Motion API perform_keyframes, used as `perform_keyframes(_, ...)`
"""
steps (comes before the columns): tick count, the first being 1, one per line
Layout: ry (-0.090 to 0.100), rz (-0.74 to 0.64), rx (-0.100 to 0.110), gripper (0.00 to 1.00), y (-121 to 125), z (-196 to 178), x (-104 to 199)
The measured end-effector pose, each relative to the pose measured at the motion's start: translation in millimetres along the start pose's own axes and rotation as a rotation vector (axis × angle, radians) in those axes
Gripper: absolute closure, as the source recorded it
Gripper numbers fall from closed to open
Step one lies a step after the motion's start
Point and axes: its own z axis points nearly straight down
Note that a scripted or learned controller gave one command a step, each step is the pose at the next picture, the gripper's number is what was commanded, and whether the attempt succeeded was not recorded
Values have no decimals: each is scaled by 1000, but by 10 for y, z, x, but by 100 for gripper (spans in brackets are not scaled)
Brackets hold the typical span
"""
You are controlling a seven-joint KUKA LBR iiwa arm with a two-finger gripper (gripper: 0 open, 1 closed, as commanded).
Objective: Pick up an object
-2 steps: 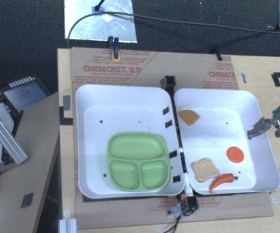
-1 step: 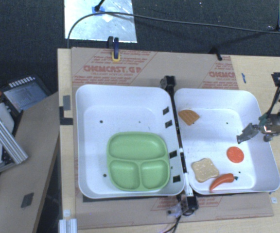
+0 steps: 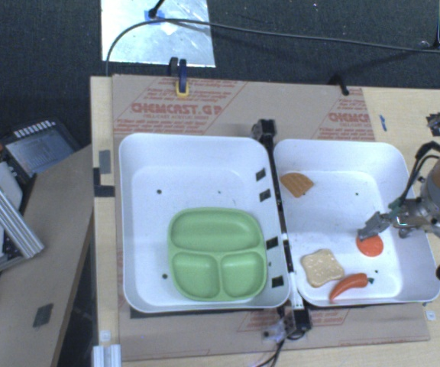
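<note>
The right bin (image 3: 334, 159) holds several toy foods. A red round slice (image 3: 370, 246) lies at its right side. A tan bread slice (image 3: 321, 267) and a red-orange chili pepper (image 3: 350, 284) sit near the front wall. An orange wedge-shaped piece (image 3: 297, 183) lies toward the back left. My gripper (image 3: 386, 224) reaches in from the right and hovers just above the red slice's upper edge. Nothing shows held in it.
A green three-compartment plate (image 3: 217, 252) sits in the left bin (image 3: 182, 159). A black divider with clips (image 3: 275, 205) joins the two bins. Cardboard (image 3: 205, 105) lies beneath the bins. Cables run over the dark floor at the back.
</note>
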Motion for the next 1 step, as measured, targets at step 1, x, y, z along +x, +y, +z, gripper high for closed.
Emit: perform_keyframes(1, 0, 0, -1, 0, 6, 418, 21)
